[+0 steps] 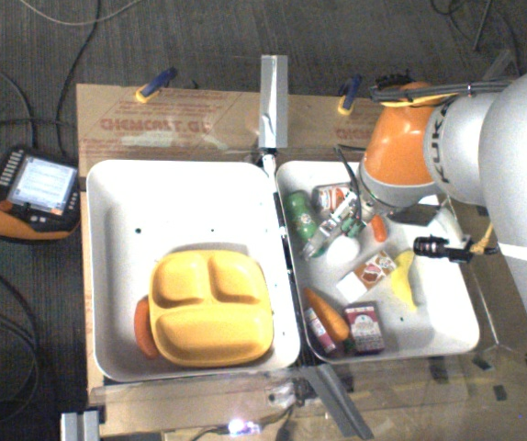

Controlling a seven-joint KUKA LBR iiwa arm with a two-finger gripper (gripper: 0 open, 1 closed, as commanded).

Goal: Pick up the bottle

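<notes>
**Gripper low in the right bin, beside the bottle**

You see the gripper (344, 220) down among the clutter at the back of the right bin (447, 333); you cannot tell how its jaws stand, as the wrist hides them. One green bottle (300, 214) lies just left of it, against the bin's left wall, tilted along the wall; whether the two touch is unclear.

Count around it: one carrot (326, 312) near the front, one dark red box (364, 327) beside it, one yellow banana (403, 281), one small red-and-white packet (376, 268), one red can (330, 196) at the back.

The left bin (107, 246) holds one yellow divided tray (210, 308) with one orange item (141, 327) peeking out under its left edge.

The arm (484, 154) reaches in from the right, orange band above the wrist, bent downward.
</notes>
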